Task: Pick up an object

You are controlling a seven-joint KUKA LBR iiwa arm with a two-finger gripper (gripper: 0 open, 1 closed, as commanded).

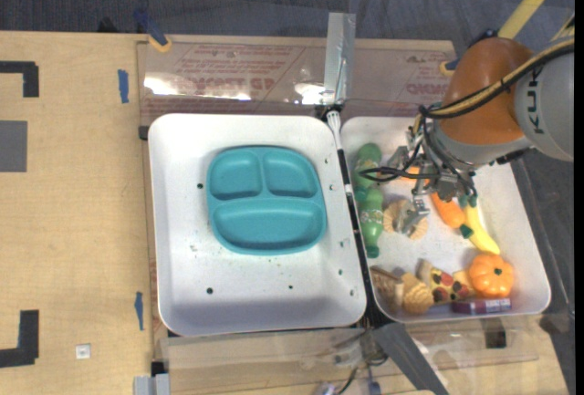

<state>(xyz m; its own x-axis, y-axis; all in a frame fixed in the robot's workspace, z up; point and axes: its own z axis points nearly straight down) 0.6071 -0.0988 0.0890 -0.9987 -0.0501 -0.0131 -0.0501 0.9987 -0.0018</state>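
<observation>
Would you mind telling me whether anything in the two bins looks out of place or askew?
Nothing stands out. The teal divided plate lies flat in the left bin. The toy food is crowded into the right bin, mostly along its near and left sides, with the end effector low over it.

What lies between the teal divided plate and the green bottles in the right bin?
In the camera view, bare white floor of the left bin and the bins' adjoining walls separate the teal plate from the green bottles.
</observation>
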